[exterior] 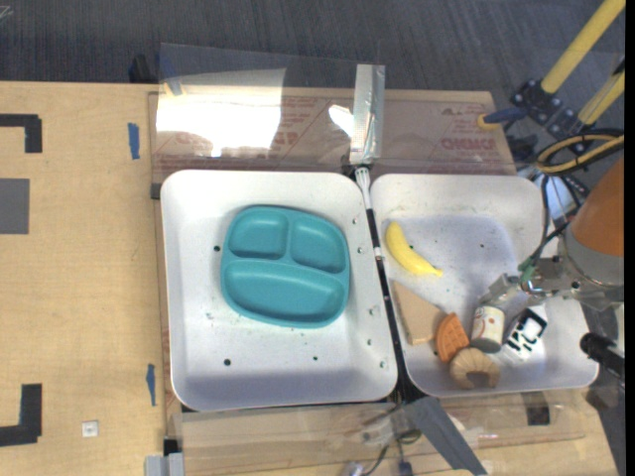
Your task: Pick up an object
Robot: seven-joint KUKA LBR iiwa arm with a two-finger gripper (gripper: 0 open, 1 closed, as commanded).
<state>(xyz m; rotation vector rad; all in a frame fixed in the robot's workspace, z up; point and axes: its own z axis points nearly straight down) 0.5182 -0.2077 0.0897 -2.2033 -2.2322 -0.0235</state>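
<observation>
The two-finger gripper (503,296) hangs low in the right white bin (466,228); whether it is spread or closed cannot be told. Just below its tips stands a small white cylindrical can (487,326), probably light, rigid and smooth, best taken across its sides. Beside the can lie an orange wedge (450,336) and a tan ridged shell-like piece (473,366). Farther off lies a yellow banana (408,253).

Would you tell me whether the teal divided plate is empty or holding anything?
Empty: the teal divided plate shows three bare compartments, lying in the left bin.
</observation>
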